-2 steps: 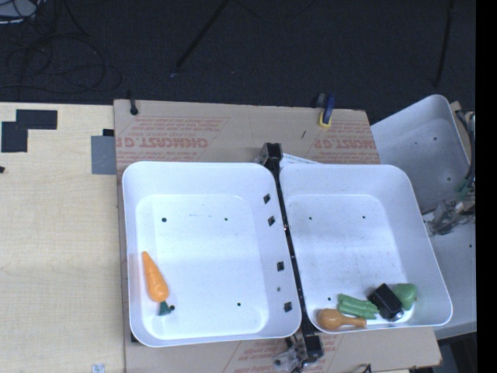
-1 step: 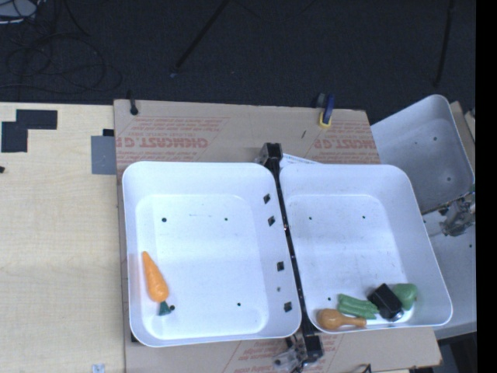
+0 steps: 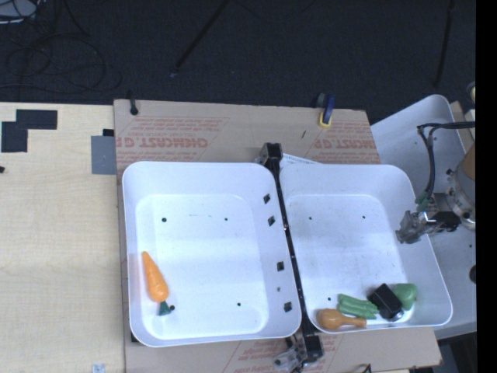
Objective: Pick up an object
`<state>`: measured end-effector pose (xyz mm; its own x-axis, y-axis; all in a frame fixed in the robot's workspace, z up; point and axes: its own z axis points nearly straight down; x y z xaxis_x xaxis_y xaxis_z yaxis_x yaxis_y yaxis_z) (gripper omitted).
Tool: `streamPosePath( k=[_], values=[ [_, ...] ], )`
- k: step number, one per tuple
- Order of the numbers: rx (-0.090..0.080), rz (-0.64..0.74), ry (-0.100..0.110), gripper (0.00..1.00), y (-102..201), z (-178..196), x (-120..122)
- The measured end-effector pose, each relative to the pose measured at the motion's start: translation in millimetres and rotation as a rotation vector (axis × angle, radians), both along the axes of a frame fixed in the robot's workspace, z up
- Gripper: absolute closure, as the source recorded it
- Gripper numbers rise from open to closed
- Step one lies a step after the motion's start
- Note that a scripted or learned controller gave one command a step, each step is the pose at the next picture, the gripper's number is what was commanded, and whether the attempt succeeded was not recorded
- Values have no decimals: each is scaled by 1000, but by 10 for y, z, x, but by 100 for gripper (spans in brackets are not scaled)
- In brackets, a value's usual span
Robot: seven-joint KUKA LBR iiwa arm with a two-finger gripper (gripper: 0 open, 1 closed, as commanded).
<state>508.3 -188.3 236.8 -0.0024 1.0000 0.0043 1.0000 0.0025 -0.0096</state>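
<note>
- I see the gripper (image 3: 410,231) at the right bin's (image 3: 342,183) right rim — I cannot tell its state.
- Carrot (image 3: 154,279) lies in the left bin (image 3: 194,177), front-left.
- Right bin's front corner — green pod (image 3: 356,305), black block (image 3: 386,301), tan gourd (image 3: 338,319).
</note>
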Motion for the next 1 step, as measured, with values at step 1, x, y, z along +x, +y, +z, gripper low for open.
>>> streamPosePath(
  k=[1],
  values=[
    [-6, -5, -11, 100, -267, 430, -214]
  ],
)
